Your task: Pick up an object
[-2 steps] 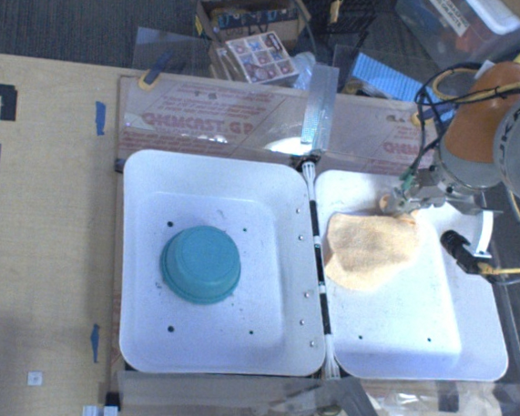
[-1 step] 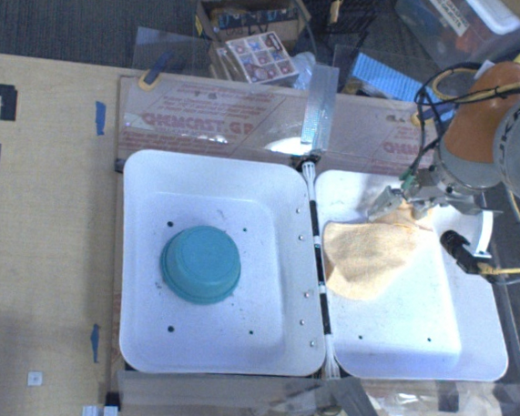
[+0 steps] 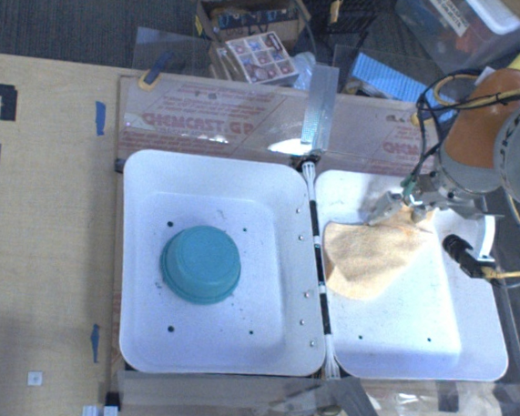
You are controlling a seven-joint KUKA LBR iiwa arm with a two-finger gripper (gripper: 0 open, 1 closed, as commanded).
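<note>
meanwhile, gripper at the far edge of the cloth

the arm (image 3: pixel 487 133) reached in from the right over the right bin (image 3: pixel 465 355). its gripper (image 3: pixel 411 201) sat at the far right corner of a tan cloth (image 3: pixel 374 255), which lay crumpled in the far left part of that bin, close to the divide between bins. whether it gripped the cloth could not be told. a teal bowl (image 3: pixel 202 263) sat upside down in the left bin (image 3: pixel 143 191), well apart.
</note>
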